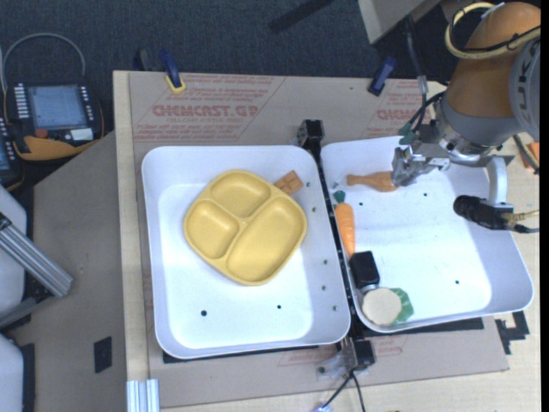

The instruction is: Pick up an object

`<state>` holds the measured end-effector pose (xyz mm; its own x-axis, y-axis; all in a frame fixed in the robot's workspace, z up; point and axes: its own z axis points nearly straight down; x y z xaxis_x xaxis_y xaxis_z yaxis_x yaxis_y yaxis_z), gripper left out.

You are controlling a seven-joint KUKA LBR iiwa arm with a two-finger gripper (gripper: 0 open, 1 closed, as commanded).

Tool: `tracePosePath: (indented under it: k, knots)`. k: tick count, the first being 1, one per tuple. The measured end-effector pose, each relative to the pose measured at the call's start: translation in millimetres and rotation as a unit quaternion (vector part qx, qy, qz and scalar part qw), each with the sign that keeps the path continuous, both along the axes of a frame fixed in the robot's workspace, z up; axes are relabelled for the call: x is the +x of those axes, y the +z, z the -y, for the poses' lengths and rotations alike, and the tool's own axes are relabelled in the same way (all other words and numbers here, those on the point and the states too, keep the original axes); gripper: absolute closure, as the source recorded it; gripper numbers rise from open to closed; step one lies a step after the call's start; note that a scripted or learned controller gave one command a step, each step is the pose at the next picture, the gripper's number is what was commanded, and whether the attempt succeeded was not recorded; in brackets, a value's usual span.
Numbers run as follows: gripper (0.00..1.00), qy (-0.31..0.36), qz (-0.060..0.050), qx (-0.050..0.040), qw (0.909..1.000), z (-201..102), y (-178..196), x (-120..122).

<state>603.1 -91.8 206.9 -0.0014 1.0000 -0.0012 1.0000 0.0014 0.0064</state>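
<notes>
In the right bin [446, 264], a tan drumstick-shaped toy [371, 180] lies near the far left corner. My gripper [407, 170] is low at that toy's right end, touching or just above it. An orange carrot [345, 227] lies along the bin's left wall. Nearer the front sit a black block [364, 269] and a round cream piece with a green edge [384, 305].
The left bin [171, 299] holds a yellow divided plate [245, 227], with a small brown block [289, 182] at the plate's far right edge. A black clamp [310, 132] sits between the bins at the back. The arm comes in from the upper right.
</notes>
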Motion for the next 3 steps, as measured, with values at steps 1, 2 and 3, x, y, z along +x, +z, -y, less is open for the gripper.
tracePosePath:
  k: [1, 2, 3]
  knots:
    - [1.00, 0.000, 0.001, -0.0003, 1.0000, 0, 54, 2]
    - [1.00, 0.002, -0.004, 0.0018, 1.0000, -59, 40, 9]
    - [1.00, 0.003, -0.002, 0.0015, 1.0000, -119, 38, 18]
